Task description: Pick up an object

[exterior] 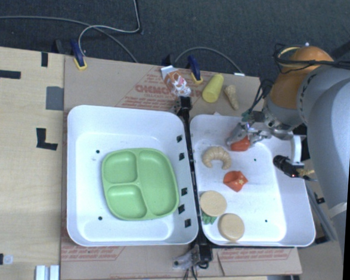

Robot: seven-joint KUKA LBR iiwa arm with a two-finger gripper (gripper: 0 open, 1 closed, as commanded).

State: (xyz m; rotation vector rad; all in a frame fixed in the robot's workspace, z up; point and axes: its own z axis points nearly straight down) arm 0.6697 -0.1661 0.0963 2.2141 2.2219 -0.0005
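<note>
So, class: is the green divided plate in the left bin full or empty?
Empty. The green divided plate lies flat in the left bin, and all three compartments show bare green.

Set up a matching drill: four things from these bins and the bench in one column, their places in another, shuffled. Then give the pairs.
Things:
1. green tray
2. croissant
3. yellow cylinder
4. gripper

Places:
A. on the cardboard beyond the bins
B. in the left bin
C. at the right bin's far end, over a red piece
D. mid right bin, above a red piece

Pairs: 1-B, 2-D, 3-A, 4-C
</note>
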